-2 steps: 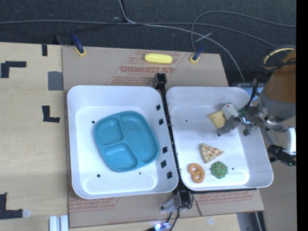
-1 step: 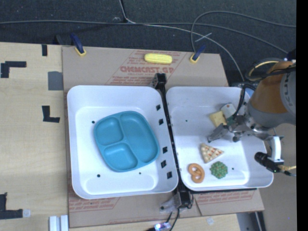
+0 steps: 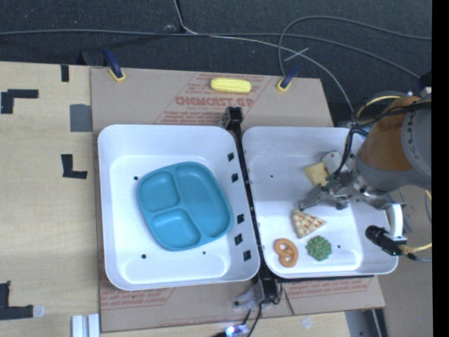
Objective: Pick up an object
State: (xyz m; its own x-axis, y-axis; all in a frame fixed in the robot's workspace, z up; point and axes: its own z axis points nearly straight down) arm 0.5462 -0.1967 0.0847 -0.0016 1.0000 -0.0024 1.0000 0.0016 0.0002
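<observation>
Right bin: pizza slice, pretzel, broccoli, cheese wedge, loose for picking. Tool low above pizza slice, carrying nothing; spread: cannot tell. Left bin: blue tray.

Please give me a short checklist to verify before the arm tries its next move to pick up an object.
1. Objects in the right bin: pizza slice, pretzel, green piece, yellow piece. Ok.
2. Gripper over the right bin, just above the pizza slice. Ok.
3. Whether the gripper holds an object: cannot tell.
4. Pizza slice, pretzel and green piece apart from each other: ok.
5. Yellow piece free to reach: not ok, the arm partly covers it.
6. Blue plate in the left bin, away from the arm: ok.
</observation>
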